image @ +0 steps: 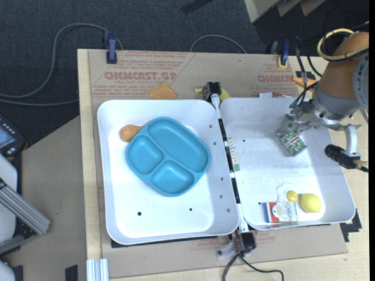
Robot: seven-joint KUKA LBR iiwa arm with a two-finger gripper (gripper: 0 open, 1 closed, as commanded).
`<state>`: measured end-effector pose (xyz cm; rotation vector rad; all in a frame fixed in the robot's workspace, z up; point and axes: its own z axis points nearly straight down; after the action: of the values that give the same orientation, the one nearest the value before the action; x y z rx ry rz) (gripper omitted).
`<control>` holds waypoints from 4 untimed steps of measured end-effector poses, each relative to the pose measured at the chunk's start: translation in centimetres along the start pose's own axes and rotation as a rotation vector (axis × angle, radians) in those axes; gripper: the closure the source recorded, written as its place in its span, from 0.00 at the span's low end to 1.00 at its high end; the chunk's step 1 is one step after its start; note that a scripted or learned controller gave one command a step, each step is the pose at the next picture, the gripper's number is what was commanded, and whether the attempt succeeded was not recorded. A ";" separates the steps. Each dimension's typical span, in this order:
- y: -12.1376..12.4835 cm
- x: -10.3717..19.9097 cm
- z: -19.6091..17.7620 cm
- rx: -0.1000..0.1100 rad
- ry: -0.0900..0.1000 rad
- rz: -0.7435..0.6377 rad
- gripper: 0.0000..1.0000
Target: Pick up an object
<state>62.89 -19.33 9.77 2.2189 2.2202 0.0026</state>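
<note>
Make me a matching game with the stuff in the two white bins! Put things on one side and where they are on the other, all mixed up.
Things:
1. blue divided plate
2. yellow ball
3. green and white packet
4. orange thing

Places:
A. right under the gripper, in the right bin
B. middle of the left bin
C. near corner of the right bin
D. peeking out from the plate's far left edge

Pairs: 1-B, 2-C, 3-A, 4-D

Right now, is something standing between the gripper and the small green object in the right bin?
Nothing visible does. The gripper is directly above the small green object in the right bin; the yellow ball lies apart, nearer the bin's front.
</note>
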 end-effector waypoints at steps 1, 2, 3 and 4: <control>-1.5 7.5 0.8 -0.003 -0.001 -0.004 1.00; -4.7 14.9 -9.4 -0.005 0.003 -0.007 1.00; -4.7 14.4 -8.7 0.003 0.001 0.000 0.00; 2.0 10.6 -0.7 -0.015 0.000 -0.001 0.00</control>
<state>64.92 -8.74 10.51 2.2104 2.2135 0.0183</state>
